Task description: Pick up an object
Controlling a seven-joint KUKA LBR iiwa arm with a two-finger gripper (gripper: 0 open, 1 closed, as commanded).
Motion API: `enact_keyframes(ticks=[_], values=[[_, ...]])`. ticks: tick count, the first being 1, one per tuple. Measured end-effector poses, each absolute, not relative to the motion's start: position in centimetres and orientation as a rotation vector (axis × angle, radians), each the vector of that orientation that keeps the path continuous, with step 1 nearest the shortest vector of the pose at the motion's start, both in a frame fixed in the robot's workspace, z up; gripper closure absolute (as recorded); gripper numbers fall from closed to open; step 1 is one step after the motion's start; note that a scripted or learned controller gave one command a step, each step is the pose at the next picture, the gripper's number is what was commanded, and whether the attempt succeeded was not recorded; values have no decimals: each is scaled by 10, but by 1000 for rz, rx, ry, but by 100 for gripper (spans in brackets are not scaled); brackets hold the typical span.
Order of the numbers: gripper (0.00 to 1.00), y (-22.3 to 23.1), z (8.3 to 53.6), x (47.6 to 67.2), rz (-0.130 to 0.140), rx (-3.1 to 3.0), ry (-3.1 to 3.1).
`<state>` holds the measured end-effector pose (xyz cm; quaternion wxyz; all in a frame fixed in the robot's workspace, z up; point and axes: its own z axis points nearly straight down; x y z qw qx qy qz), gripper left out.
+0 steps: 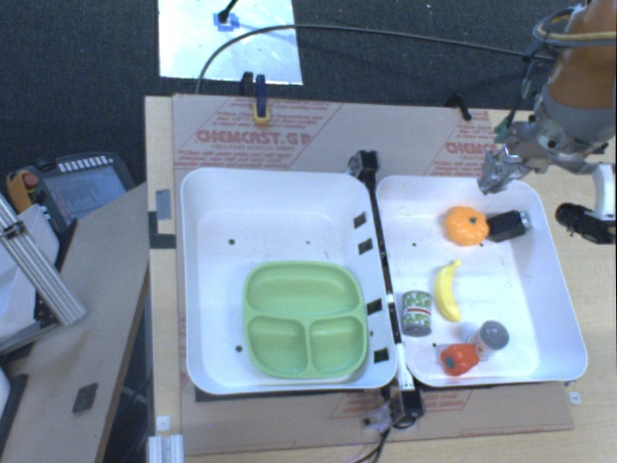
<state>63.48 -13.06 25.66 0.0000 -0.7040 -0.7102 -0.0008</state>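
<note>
The arm shows at about two o'clock in the camera view. Its widest part is a rounded orange band, smooth and slightly glossy. Above the band sits a paler grey shell, crossed by a loop of yellowish and dark cable. Below the band comes a light grey wrist ring, then a boxier grey metal block with dark seams and small fittings. The tool at the end is narrow, dull grey and dark-tipped. A thin dark cable runs down the wrist's nine o'clock side. Markings and screws are too small to tell.
</note>
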Motion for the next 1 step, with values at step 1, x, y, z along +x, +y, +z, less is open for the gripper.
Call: enact_keyframes(ticks=[1], values=[[100,-79,241,629,-2,-2210,-2230]])
